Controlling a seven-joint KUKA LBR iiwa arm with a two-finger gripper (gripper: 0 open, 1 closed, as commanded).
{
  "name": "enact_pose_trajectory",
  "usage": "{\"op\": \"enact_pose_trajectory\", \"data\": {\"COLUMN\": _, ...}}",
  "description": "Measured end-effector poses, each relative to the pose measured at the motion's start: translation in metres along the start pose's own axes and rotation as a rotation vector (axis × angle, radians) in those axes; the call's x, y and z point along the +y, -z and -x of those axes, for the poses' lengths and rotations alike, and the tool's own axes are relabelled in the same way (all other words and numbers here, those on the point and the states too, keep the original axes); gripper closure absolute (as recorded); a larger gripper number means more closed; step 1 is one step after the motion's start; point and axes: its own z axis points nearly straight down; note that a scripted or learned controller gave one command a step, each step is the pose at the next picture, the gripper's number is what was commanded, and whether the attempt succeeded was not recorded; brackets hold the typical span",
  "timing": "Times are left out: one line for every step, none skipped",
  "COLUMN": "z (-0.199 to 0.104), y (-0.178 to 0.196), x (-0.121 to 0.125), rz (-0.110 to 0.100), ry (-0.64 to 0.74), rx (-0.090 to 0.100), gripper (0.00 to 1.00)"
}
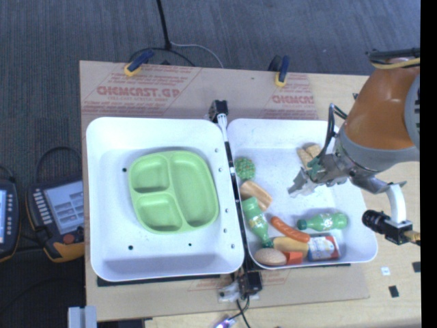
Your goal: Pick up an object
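Brown bench board (123,91) bearing two white bins (99,183) (362,248) side by side, touching.

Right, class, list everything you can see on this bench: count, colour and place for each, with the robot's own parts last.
Bins: two, white, side by side on the board.
Tray: one, green, three compartments, left bin.
Broccoli: one, green, right bin, by the left wall.
Bun: one, tan, below the broccoli.
Bottles: two, green, right bin, lower half.
Carrot: one, orange, between the bottles.
Can: one, red and white, lower right corner.
Clamps: two, board's far edge.
Arm: one, grey and orange, from the right.
Tool: one, over the right bin.
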Motion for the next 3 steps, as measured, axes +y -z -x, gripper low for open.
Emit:
{"op": "enact_pose_trajectory", "data": {"z": 0.0, "y": -0.001, "x": -0.001, "rz": -0.002, "ry": -0.001, "rx": 0.001, "gripper": 0.0}}
{"op": "enact_pose_trajectory", "data": {"z": 0.018, "y": -0.138, "x": -0.007, "rz": 0.005, "ry": 0.005, "rx": -0.012, "gripper": 0.0}}
{"op": "enact_pose_trajectory", "data": {"z": 0.024, "y": -0.15, "x": 0.003, "rz": 0.004, "ry": 0.318, "rx": -0.005, "gripper": 0.0}}
